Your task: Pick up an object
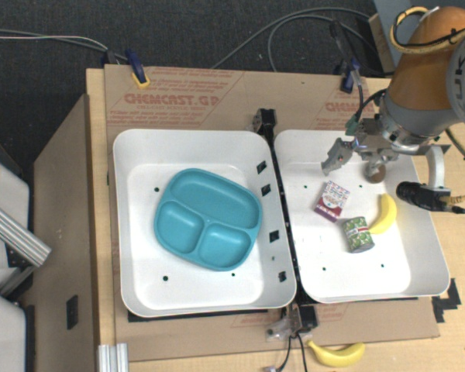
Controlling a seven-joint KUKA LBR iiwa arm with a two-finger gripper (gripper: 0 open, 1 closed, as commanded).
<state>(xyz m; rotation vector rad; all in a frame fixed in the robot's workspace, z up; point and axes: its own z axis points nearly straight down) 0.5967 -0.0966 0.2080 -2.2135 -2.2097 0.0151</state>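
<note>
The right bin [418, 277] holds a small pink and white carton [332, 200], a green carton [359, 234] and a yellow banana [384, 214]. My gripper [353, 163] hangs over the bin's far part, just above and beyond the pink carton. Its fingers are spread, one finger [332, 158] to the left and the other near the bin's back right. It is open with nothing between them. The banana lies right of the green carton, almost touching it.
A teal divided plate [208, 218] lies in the left bin [132, 208]. A second banana [337, 353] rests outside the bins at the bench's front edge. Black clips [265, 120] run along the divide between the bins. Cables trail behind the bench.
</note>
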